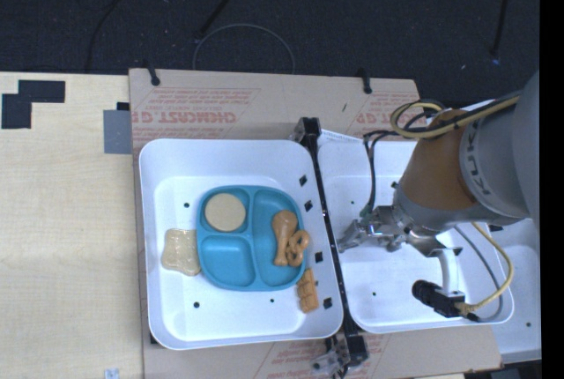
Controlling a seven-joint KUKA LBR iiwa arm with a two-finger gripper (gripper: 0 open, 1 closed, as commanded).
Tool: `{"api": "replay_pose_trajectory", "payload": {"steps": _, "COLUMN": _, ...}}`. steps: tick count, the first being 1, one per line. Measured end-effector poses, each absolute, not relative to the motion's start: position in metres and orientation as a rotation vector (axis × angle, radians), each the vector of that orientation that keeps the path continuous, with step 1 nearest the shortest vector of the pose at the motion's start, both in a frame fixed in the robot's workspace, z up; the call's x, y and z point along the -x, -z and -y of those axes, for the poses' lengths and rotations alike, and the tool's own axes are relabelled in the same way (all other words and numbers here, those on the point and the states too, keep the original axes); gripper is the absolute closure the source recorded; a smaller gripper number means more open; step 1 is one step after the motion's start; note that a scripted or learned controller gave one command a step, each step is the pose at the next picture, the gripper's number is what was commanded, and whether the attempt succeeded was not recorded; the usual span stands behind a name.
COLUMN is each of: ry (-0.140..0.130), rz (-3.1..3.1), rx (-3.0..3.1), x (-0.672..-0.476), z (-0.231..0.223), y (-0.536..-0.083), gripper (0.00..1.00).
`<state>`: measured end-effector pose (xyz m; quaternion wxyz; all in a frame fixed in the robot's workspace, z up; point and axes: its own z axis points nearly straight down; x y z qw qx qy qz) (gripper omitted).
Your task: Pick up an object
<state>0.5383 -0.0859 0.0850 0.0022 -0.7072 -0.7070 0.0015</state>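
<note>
Seen from above at a slant, two shallow white bins sit side by side on a pale wooden surface [62,219], on a sheet of cardboard. The left bin [167,315] holds a blue divided tray [231,263]. A round tan disc [224,211] lies in the tray's upper left compartment, and a brown pretzel-like piece [289,238] lies in its right compartment. A pale yellow piece [181,252] touches the tray's left edge, and a small orange-brown piece [307,291] lies just beside the tray's lower right corner. The grey arm [480,170] with its orange band reaches in from the right over the right bin [388,315]. Its claw [357,234] hangs low near that bin's left wall; how wide it stands cannot be told.
</note>
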Motion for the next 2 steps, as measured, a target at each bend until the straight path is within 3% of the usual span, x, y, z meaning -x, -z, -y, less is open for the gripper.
{"api": "replay_pose_trajectory", "payload": {"steps": 1, "ry": -0.003, "rz": 2.211, "rx": 2.227, "x": -0.539, "z": 0.088, "y": -0.098, "gripper": 1.00}}
{"api": "replay_pose_trajectory", "payload": {"steps": 2, "ry": 0.003, "rz": 2.223, "rx": 2.222, "x": -0.540, "z": 0.085, "y": -0.161, "gripper": 1.00}}
